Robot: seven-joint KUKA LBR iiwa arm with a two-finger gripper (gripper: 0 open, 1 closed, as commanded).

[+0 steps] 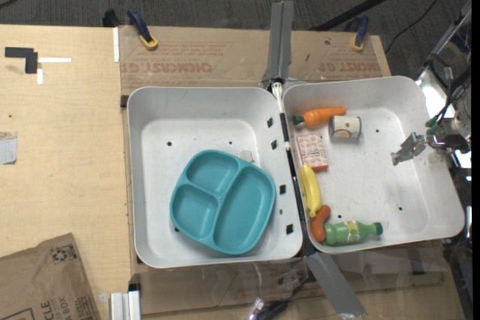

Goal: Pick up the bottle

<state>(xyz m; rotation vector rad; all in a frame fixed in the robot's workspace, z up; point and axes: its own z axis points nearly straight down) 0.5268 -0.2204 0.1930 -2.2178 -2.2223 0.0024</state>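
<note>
The bottle (351, 231) is green with a pale label and lies on its side along the front wall of the right bin (420, 215), cap pointing right. My gripper (408, 148) hangs over the right part of that bin, near its right wall. It is well behind and to the right of the bottle, apart from it, with nothing seen in its grasp.
In the right bin, an orange sausage-like piece (321, 222) touches the bottle's base, with a banana (310, 189) behind it. Further back are a pink box (311, 151), a small can (345, 127) and a carrot (324, 115). The left bin (150, 161) holds a teal divided plate (223, 201).
</note>
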